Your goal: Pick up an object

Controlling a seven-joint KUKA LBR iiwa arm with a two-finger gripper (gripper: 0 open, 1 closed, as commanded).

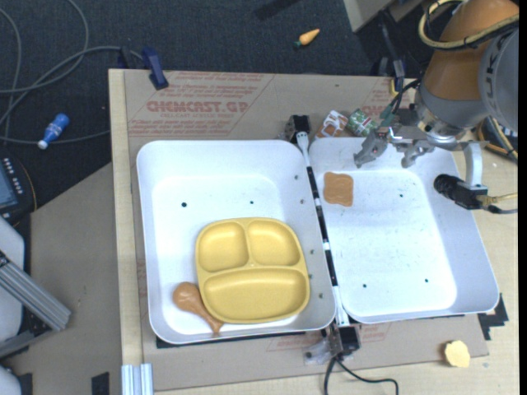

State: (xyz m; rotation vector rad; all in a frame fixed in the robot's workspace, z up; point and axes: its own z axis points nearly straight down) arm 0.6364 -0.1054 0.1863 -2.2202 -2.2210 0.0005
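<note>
The gripper (pixel 389 146) hangs over the far edge of the right bin (pixel 412 262), its two fingers spread apart with nothing between them — released, and carrying nothing. Just below and to the camera's left of the fingertips lies a small flat brown piece (pixel 338 188), something like a slice of toast, resting on the bin floor near the divider; it is near the gripper but apart from it, and it looks to be the closest candidate for a pick. Farther off, across the divider in the left bin (pixel 165 220), sits a yellow compartment plate (pixel 249 268), with a tan drumstick-shaped toy (pixel 194 302) touching its near-left corner — both well away from the gripper. Just behind the fingers, outside the bin on the cardboard, lies a small cluster of crumpled wrappers (pixel 346 123). As for progress, the task appears to be at its opening stage: no object is lifted, none is in contact with the fingers, and everything in the bins lies flat. What remains, by my reading, is nearly all of it — bringing the open fingers over a chosen object, descending, closing on it and raising it clear. The flat brown piece may prove awkward, since it offers little height to grip.
</note>
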